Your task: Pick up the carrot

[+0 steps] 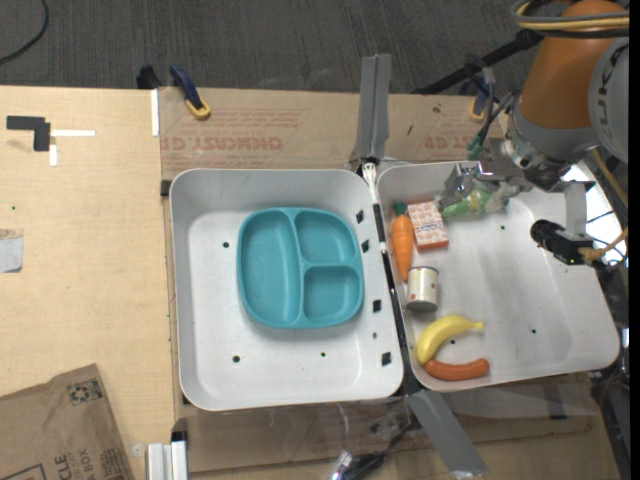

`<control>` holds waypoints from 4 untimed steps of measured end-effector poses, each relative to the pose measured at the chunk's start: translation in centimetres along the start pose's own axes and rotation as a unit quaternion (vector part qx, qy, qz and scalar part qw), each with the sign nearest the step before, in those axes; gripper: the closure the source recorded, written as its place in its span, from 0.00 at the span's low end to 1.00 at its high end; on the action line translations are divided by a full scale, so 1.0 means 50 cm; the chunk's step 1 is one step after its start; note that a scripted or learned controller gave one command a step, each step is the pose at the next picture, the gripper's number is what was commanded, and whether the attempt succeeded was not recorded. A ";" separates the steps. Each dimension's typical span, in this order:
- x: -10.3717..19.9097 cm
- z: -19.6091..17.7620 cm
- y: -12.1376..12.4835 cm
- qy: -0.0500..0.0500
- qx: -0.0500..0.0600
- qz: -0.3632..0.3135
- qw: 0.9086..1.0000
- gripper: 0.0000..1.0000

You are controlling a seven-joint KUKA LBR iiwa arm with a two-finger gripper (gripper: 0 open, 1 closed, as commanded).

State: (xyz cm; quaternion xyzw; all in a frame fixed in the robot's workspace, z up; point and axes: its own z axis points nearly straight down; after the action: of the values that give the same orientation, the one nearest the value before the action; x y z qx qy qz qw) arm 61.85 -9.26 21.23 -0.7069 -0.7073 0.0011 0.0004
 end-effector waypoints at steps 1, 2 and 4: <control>-0.037 0.207 -0.071 0.000 -0.009 -0.035 0.999 0.00; -0.041 0.189 -0.070 -0.002 -0.010 -0.033 0.999 1.00; 0.079 0.042 -0.039 0.000 0.000 -0.028 1.000 1.00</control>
State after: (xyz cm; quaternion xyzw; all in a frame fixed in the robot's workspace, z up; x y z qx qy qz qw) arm 59.91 -5.32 19.15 -0.6870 -0.7266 0.0007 0.0003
